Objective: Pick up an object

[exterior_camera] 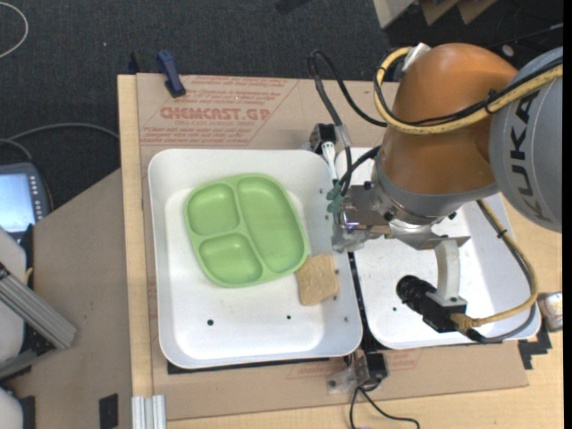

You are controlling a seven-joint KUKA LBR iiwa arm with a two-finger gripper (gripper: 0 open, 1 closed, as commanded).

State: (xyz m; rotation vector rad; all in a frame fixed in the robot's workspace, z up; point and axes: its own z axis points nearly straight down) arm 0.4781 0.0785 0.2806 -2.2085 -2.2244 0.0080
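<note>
A green plate with three compartments [244, 229] lies in the left bin [179, 329], toward its back and middle. A tan, sponge-like square [317, 279] rests on the bin floor just off the plate's front right corner, close to the bin's right wall. My gripper [344, 231] hangs over the divide between the two bins, just behind and to the right of the tan square. The big orange and grey wrist above hides most of the gripper.
The right bin [402, 329] lies under the arm, and much of it is covered by the wrist. The bench is brown board with red print [214, 112] behind the bins. A blue clip [171, 72] sits at the board's back left edge.
</note>
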